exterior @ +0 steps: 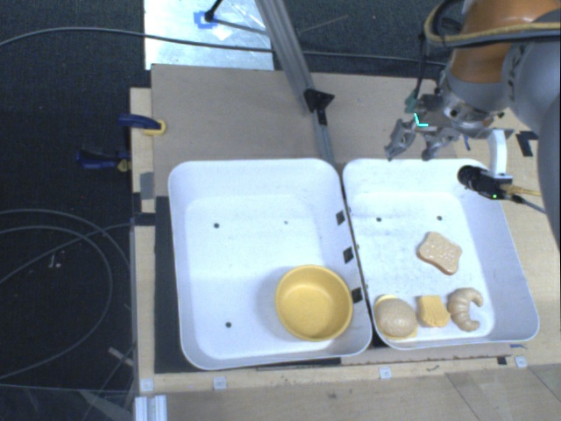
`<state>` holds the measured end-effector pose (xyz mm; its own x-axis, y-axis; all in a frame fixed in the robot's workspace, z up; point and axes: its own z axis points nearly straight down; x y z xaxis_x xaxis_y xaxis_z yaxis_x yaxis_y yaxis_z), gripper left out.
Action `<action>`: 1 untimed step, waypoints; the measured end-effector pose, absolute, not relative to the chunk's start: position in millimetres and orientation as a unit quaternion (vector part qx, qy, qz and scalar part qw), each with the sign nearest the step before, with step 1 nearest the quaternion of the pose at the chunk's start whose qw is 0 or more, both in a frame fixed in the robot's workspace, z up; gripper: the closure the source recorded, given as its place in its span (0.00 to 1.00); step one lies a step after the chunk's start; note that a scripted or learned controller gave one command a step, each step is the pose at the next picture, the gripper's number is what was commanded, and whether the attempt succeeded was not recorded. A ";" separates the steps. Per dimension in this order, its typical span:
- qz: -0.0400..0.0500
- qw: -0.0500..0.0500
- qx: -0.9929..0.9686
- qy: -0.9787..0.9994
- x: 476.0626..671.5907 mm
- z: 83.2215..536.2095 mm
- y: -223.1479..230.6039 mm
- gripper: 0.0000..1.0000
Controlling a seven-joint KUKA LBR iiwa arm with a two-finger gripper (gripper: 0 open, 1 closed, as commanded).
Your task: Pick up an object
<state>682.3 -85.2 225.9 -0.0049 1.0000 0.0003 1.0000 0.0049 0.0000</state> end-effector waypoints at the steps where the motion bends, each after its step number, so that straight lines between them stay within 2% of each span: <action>1: -0.001 -0.001 -0.705 -0.709 682.9 227.3 -85.2 0.00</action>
<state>682.9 -85.2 227.3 -0.0052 1.0000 -0.0001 1.0000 0.0052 0.0025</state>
